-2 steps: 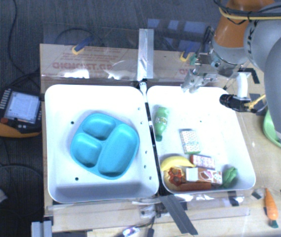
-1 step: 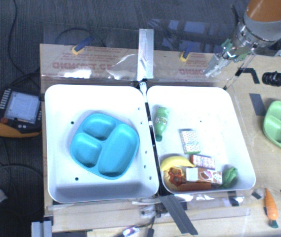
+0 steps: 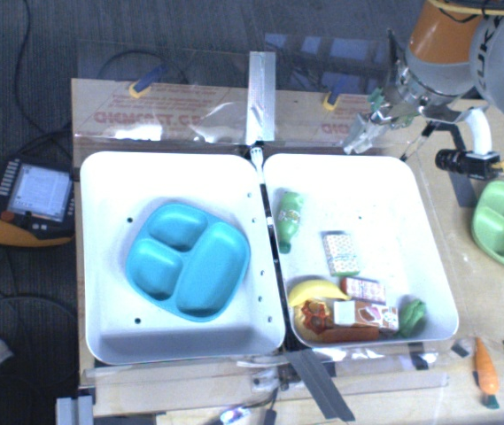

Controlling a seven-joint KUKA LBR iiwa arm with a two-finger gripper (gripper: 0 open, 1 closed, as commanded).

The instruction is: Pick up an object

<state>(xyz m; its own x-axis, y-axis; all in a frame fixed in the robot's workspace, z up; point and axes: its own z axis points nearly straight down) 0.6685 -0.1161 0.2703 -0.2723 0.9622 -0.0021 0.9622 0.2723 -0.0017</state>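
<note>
Overhead, the hand hovers past the right bin's far rim above dark carpet; its grip is unclear.

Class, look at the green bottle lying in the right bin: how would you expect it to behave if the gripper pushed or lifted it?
The green bottle lies on its side with a rounded body, so a sideways push would probably roll it. It rests close to the bin's left wall, which may stop it. Its smooth-looking surface might slip between two fingers.

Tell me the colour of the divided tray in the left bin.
Blue, a light sky blue; the tray shows plainly in the camera view.
</note>
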